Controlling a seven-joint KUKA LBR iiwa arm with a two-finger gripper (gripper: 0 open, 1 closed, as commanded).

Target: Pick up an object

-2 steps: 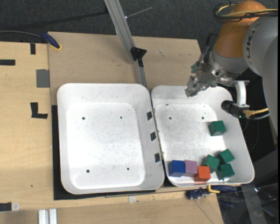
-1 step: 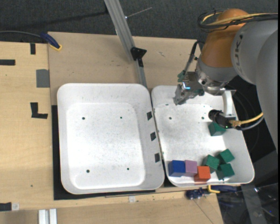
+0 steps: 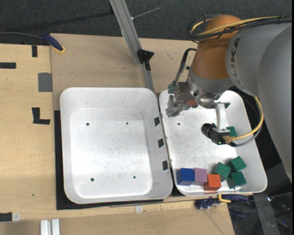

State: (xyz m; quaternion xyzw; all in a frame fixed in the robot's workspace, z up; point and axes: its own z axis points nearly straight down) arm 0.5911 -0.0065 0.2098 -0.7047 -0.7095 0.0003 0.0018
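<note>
Down at the near edge of the right bin: blocks bunched tog. Blue block leftmost, lilac block touching its right side, orange block just right of that and a bit nearer the rim. Three green blocks clustered to the right: one touching the orange, one further back, one near the bin's corner. Another small green block sitting apart, up by the right wall, just beside a black fitting w/ a yellow cable running off it.

Gripper up at the far-left part of the right bin, well apart from the block bunch, close to the divide btwn the two bins. Jaws: cannot tell whether wide or narrow, too dark and small from this angle. Nothing seen btwn them. Grey wrist above, w/ the orange band and grey arm coming in from the right, cables looped over the top.

Left bin alongside, speckled white floor w/ a few dark dots. Both bins on a wood bench w/ black tape marks at left. Slanted metal bar running down toward the gap btwn bins; blue-and-yellow clamp at the bench's far edge.
</note>
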